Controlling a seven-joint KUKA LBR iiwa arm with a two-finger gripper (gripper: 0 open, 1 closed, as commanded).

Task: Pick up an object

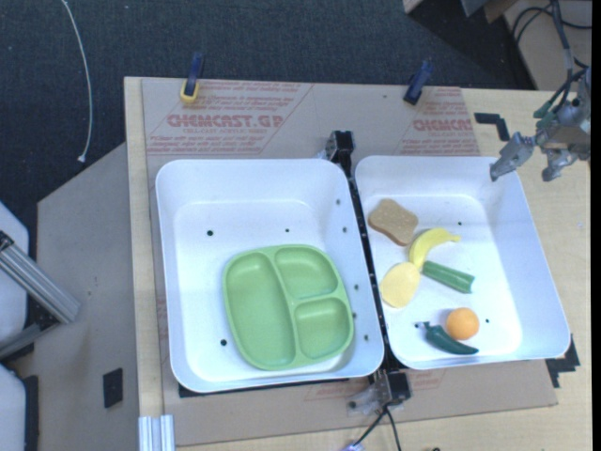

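The end effector (531, 158) is hanging open and holding nothing above the right bin's (535, 280) one o'clock corner. Inside that bin, a bread slice (393, 221) is lying at ten o'clock, with a banana (433, 244), a yellow pear (401, 285) and a green okra (448, 275) clustering centrally. An orange (462, 323) is touching a dark green pepper (449, 340) at six o'clock. A green divided plate (287, 304) is sitting in the left bin (188, 205).

We see the right bin (526, 252) bare along its far side and right wall, open to a descent. Its left and near parts are crowded: bread slice (392, 221), banana (430, 243), green pepper (448, 274), orange (462, 323) lie near one another.
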